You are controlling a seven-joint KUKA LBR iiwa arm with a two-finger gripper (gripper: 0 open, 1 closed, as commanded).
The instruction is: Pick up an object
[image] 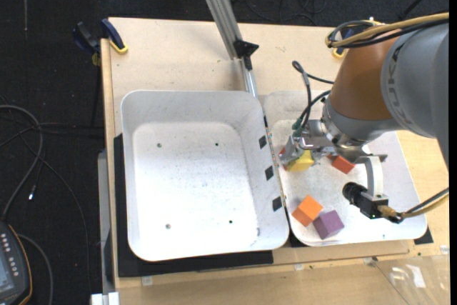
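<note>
My gripper (297, 151) hangs low over the left part of the right bin (402, 186), under the grey arm and its orange band. A yellow block (303, 161) lies right beneath the gripper, partly hidden by it. Just right of it lies a red block (343, 165), half covered by the wrist. An orange cube (308, 211) and a purple cube (328, 223) sit side by side near the bin's front edge, apart from the gripper.
The left bin (191, 98) adjoins the right one along a shared wall with black clips. A slanted metal pole (218, 3) rises at the back. A blue and yellow clamp (111, 36) sits on the bench's far left corner. Cables trail off the wrist.
</note>
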